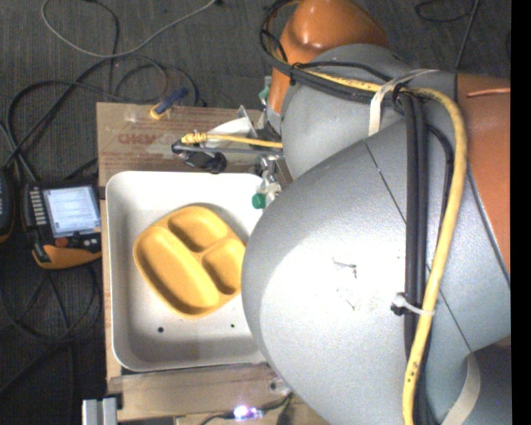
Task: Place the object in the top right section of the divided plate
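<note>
Camera view: the frame is dominated by the grey arm (365, 249), with its orange band (323, 25) at the top and a yellow cable (440, 207) run along its body. The gripper itself is judged to be hidden beneath the arm's bulk, so its opening and any load cannot be told. A small green piece (260, 200) is seen at the arm's left edge; whether it is the task object or part of the tool cannot be told. The yellow divided plate (192, 259) lies in the white bin (124, 249), just left of the arm's body, its three sections visible and nothing seen in them; its right edge is covered by the arm. For the step in hand, a good placement is judged to call for a descent squarely over the top right section, low release, and clearance from the dividing ridges. Writing: reddish print is seen on the cardboard sheet (141, 141) above the bin, too faint to be read; a handheld pendant (66, 212) with a lit screen lies well to the left, its text illegible.
</note>
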